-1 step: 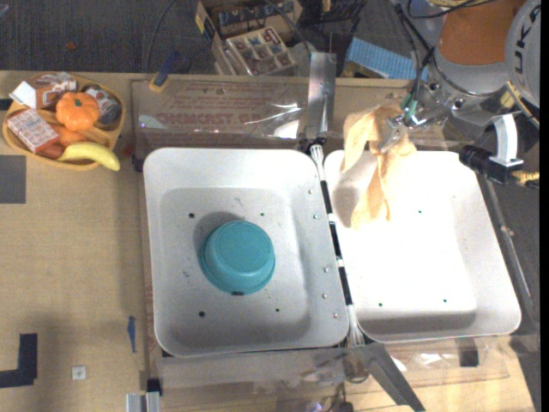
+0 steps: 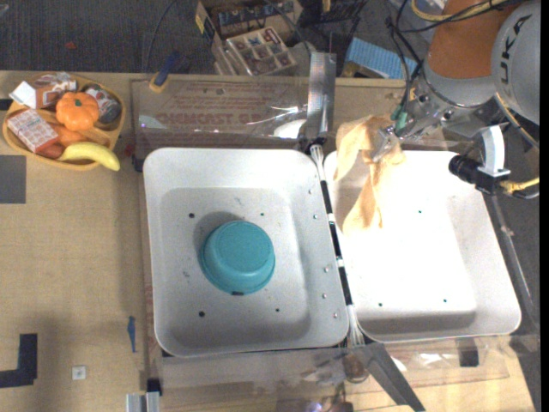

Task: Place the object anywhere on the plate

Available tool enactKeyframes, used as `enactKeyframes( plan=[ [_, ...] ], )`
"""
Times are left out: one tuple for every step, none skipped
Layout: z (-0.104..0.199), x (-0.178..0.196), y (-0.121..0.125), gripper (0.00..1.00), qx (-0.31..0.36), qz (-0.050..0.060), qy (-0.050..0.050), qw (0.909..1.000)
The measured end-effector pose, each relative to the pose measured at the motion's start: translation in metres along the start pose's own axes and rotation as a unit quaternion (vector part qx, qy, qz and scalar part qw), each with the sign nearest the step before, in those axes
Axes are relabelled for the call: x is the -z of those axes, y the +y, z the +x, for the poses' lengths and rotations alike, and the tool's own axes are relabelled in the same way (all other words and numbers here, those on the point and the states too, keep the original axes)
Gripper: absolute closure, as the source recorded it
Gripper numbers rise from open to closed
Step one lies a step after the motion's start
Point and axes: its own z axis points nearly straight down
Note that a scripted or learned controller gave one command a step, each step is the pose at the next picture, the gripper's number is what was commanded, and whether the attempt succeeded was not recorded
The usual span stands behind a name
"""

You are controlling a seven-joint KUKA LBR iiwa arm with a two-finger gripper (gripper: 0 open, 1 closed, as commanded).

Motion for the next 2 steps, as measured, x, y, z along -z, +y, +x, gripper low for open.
enactKeyframes(
  plan=[
    [0.047,-0.009,-0.017,1.0,0.197,-0.001,0.0,0.9804],
    [0.099,-0.012,-0.035,1.0,0.386,-0.001,0.0,0.9224]
  ],
)
